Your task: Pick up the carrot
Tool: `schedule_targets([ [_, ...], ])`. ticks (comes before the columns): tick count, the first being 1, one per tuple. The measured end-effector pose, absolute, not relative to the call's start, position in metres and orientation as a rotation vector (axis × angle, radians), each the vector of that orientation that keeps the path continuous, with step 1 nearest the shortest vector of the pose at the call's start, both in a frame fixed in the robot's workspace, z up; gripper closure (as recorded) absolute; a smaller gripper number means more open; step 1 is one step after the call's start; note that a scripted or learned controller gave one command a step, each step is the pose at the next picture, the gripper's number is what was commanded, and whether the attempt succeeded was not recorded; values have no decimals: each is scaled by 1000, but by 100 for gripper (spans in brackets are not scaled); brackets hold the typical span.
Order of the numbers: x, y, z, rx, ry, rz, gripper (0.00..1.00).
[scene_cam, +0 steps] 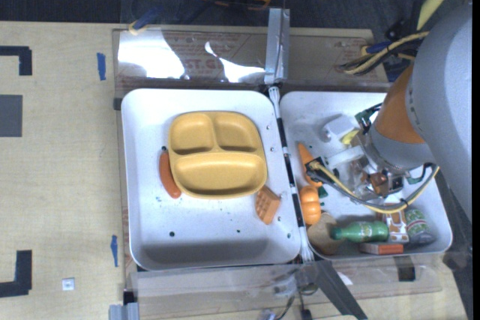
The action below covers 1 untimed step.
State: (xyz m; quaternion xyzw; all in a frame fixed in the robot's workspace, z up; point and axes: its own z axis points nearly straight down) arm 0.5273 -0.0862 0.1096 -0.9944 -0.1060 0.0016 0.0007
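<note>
Left bin: sausage and yellow plate, both well left of the gripper, not relevant. Right bin: carrot lies against the bin's left wall, long axis roughly along that wall. Gripper sits low, to the carrot's right, near but apart. Wiring hides the tip, so can't tell its opening. Next move is likely a shift left toward the wall.

two white bins, one yellow tray, perhaps one carrot, one green bottle
</note>
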Motion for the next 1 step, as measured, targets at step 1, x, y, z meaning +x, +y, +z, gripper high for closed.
schedule_targets([
  [1, 479, -10, 184, -3124, -317, 6, 100],
])
